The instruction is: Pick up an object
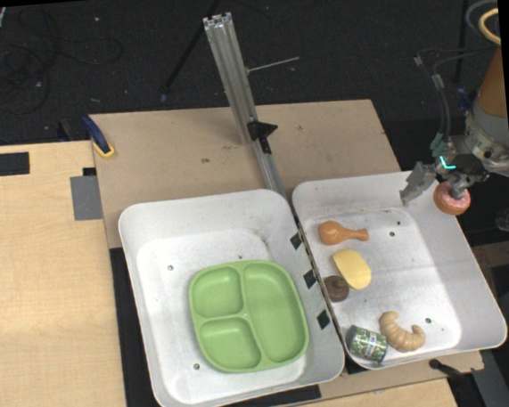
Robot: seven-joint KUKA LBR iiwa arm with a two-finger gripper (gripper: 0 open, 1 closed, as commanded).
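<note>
Five small toys lie in the right white bin. Just past that bin's far right corner, the gripper seems to have its fingers clamped on a round red-orange ball. It looks light and smooth, best squeezed across its middle.

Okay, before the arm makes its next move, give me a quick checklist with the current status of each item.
1. Gripper over the right bin: not ok, it sits at the bin's upper right rim.
2. Reddish round object held between the fingers: cannot tell.
3. Orange drumstick-shaped item, yellow item and tan curved item lie apart: ok.
4. Green can reachable: not ok, it rests against the bin's lower edge.
5. Green divided plate within the left bin: ok.
</note>
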